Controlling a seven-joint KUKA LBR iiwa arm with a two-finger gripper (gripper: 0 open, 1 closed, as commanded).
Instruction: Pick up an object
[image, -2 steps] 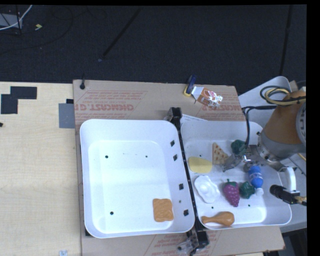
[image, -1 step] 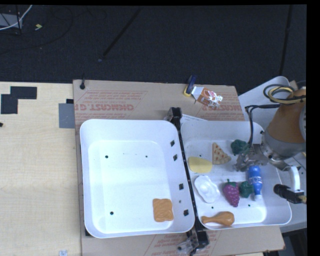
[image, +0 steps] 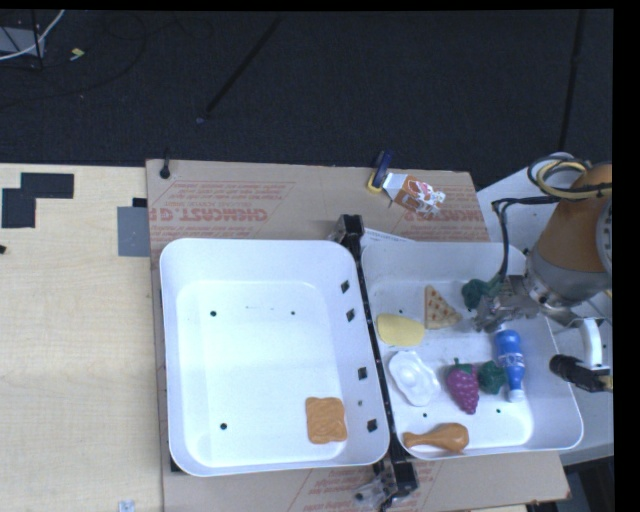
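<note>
Left shallow white bin (image: 200, 300): one flat orange-brown toast-shaped piece (image: 326, 419) lay near its lower right corner, apart from the walls. Right shallow white bin (image: 560, 430) held the rest. A pale yellow rounded piece (image: 400, 329) sat near the divider, a white crumpled lump (image: 413, 378) just below it. A tan pizza-slice wedge (image: 438, 307) lay beside the yellow piece. A tan drumstick-shaped toy (image: 438, 437) rested at the lower rim. A purple plastic grape cluster (image: 462, 386) lay beside a blue bottle with white cap (image: 510, 362). A dark green leafy toy (image: 476, 292) sat just left of the gripper (image: 497, 310), which was low in the bin; its grip state could not be told.
</note>
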